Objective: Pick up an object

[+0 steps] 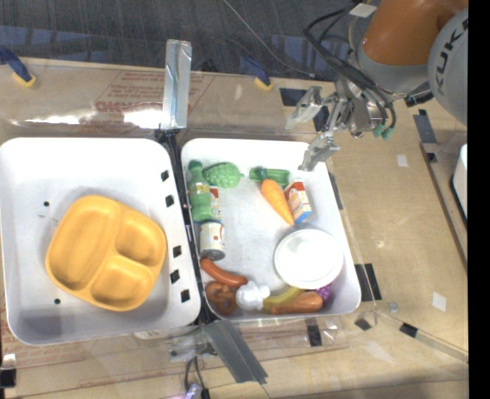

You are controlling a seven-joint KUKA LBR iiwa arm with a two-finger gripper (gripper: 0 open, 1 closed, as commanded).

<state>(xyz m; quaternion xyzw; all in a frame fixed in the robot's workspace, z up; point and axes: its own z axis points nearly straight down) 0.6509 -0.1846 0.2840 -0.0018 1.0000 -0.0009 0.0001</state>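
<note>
My gripper [313,131] hangs over the far right corner of the right bin [249,150], its two fingers spread and nothing between them, so it is open. Just below it in the bin lie a carrot [275,201], a small red-labelled bottle [299,203] and a green toy [269,174]. Further left are a green bottle [199,193], a leafy green vegetable [222,175] and a can [213,239]. A white bowl [309,258] sits at the near right. Along the near wall lie a sausage [222,271], a white bottle [253,294] and a banana [281,295].
The left bin [20,173] holds a yellow divided plate [106,252]. A silver taped strip [176,86] stands up at the back between the bins. Cables hang from the arm's wrist [369,106] above the bench right of the bins.
</note>
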